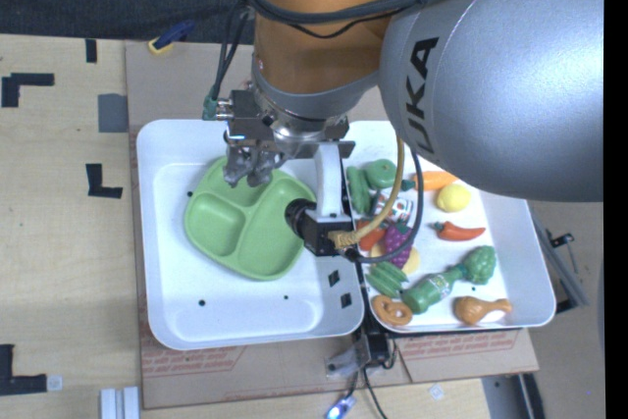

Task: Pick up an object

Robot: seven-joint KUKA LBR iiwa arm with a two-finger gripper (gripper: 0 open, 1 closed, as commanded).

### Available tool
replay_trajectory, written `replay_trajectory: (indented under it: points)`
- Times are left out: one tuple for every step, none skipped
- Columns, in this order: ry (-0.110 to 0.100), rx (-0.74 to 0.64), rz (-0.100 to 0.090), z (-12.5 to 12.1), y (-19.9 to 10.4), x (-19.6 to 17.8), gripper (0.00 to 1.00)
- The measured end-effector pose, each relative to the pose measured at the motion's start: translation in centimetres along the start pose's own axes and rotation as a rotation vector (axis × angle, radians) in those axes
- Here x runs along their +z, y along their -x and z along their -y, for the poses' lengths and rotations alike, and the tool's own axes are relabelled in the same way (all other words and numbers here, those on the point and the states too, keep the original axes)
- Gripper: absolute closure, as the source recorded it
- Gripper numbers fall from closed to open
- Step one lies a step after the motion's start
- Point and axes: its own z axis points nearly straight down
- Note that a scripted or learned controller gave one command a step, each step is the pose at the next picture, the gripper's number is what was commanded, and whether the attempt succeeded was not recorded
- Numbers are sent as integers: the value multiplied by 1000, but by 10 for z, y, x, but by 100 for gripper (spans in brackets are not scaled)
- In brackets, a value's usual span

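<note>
One smooth green divided tray (245, 233) lies in a white bin (169, 307) under the tool (249, 174), grip state unclear.

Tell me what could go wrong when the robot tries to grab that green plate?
1. The end effector sits at the far rim of the green plate, not over its middle. Lifted by one edge, the wide plate might tilt and slip out.
2. One side of the plate lies close to the wall of its white bin, so it could catch there when it moves.
</note>
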Motion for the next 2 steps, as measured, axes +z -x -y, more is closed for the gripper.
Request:
replay_trajectory:
  points:
    - [21,-4,-9,-29,-15,-58,100]
    - [21,0,-8,-88,-13,-97,100]
